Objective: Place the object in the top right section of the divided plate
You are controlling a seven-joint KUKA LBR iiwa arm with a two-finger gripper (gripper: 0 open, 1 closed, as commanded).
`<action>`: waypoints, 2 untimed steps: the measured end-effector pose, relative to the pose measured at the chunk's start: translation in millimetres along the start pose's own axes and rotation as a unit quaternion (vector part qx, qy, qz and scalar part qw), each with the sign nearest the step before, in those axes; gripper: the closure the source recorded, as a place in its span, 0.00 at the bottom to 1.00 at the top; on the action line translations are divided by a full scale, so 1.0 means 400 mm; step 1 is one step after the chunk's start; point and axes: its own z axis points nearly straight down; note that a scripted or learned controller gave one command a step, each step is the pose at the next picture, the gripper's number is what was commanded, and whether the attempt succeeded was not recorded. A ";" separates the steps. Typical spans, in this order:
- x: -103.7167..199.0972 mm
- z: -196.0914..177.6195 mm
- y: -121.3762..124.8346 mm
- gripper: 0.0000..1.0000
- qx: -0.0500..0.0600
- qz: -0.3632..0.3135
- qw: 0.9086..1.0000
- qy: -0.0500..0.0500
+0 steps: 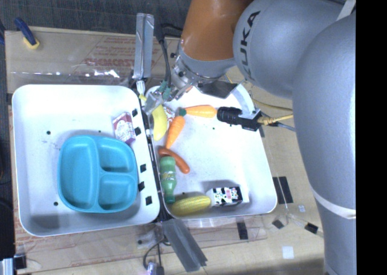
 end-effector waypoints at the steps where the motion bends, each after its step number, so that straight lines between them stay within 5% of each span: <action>1: 0.219 0.057 -0.110 1.00 0.001 -0.030 1.000 0.001; 2: 0.298 0.152 -0.190 1.00 0.001 -0.129 0.992 0.001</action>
